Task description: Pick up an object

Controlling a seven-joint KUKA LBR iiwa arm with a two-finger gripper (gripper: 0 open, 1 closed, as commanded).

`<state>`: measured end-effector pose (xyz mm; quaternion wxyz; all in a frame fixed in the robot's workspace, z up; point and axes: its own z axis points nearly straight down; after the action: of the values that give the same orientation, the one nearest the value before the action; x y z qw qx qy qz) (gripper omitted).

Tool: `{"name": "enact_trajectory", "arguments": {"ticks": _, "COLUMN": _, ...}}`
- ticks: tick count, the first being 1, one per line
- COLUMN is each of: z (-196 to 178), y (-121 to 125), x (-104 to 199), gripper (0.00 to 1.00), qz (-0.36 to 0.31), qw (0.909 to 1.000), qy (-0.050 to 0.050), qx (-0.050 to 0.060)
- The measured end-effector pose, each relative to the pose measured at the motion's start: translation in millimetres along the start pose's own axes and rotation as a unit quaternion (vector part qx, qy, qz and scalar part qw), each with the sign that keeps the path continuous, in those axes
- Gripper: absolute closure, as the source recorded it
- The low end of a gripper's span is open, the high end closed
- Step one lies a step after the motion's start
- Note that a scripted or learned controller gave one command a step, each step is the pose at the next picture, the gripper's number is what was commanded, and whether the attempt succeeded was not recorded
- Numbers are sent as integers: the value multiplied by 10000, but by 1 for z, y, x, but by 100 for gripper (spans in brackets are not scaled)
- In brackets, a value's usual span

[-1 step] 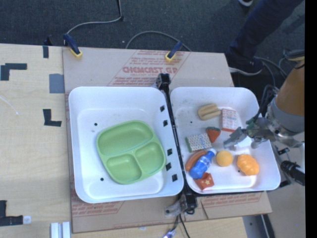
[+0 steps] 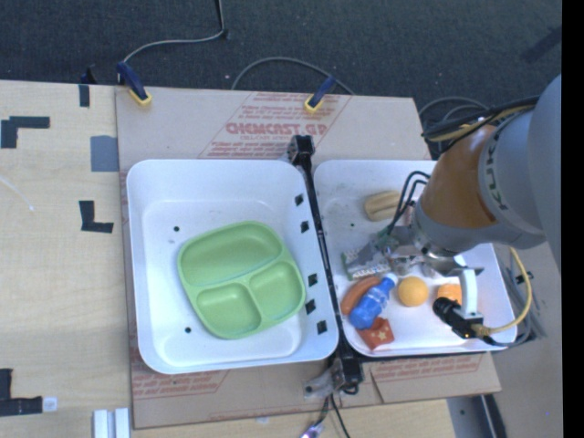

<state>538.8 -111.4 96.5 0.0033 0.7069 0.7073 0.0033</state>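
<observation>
Camera view: pincer (image 2: 383, 252) low in right bin (image 2: 401, 173), grip state indeterminable (arm overhead). Blue bottle (image 2: 370, 307), orange ball (image 2: 413, 291) just beside. Risk: crowded items, likely glancing miss.

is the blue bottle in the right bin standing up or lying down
Lying down: the blue bottle rests on its side, cap toward the orange ball.
</observation>
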Motion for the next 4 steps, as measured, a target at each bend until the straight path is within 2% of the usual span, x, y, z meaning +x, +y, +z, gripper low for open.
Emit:
{"name": "enact_trajectory", "arguments": {"ticks": 2, "z": 8, "y": 104, "x": 15, "gripper": 0, "qz": -3, "qw": 10000, "qy": -3, "qx": 52}}
{"name": "enact_trajectory", "arguments": {"ticks": 3, "z": 11, "y": 102, "x": -13, "gripper": 0, "qz": -4, "qw": 10000, "qy": -11, "qx": 33}}
{"name": "enact_trajectory", "arguments": {"ticks": 4, "z": 12, "y": 129, "x": -28, "gripper": 0, "qz": -2, "qw": 10000, "qy": -2, "qx": 67}}
